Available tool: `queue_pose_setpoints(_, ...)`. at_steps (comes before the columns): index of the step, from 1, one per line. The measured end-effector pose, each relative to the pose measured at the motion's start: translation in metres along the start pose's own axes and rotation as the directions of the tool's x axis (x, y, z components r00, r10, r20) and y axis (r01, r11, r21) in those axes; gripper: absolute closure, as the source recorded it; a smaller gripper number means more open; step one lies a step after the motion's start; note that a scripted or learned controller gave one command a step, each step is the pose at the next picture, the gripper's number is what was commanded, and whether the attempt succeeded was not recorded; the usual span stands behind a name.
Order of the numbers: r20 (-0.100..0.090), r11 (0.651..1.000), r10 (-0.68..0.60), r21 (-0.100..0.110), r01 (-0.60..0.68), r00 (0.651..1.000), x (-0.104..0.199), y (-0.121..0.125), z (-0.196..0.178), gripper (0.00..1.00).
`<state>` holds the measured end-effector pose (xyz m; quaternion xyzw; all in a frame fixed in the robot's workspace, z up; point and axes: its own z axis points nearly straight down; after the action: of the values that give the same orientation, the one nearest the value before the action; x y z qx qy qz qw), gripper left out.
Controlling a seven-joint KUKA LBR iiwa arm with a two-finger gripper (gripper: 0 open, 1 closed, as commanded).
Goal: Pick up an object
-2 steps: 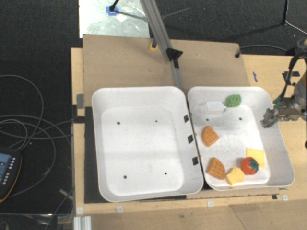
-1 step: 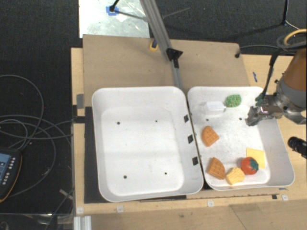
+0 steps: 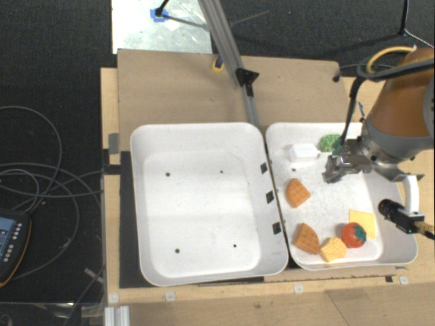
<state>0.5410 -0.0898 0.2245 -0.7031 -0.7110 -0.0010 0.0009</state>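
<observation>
Two white bins sit side by side; the right bin [image 3: 275, 141] holds toy food; the gripper [image 3: 334, 170] hovers inside it, beside a green broccoli piece [image 3: 330, 142]; finger state unclear; approach step, I judge; next comes lowering onto one piece.

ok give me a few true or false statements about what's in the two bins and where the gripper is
1. All the objects lie in the right bin. True.
2. The gripper hangs over the left bin. False: it is over the right bin, just below the green object.
3. The red tomato-like piece sits near the right bin's front edge. True.
4. The white block lies in the left bin. False: it is in the right bin, near the back.
5. Two orange waffle-like pieces lie in the right bin. True.
</observation>
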Motion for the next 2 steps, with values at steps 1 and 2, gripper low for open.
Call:
queue_pose_setpoints(1,0.000,1.000,0.000,-0.001,0.000,1.000,0.053,-0.014,-0.011,1.00)
queue_pose_setpoints(2,0.000,1.000,-0.001,0.000,0.001,1.000,0.104,-0.029,-0.015,1.00)
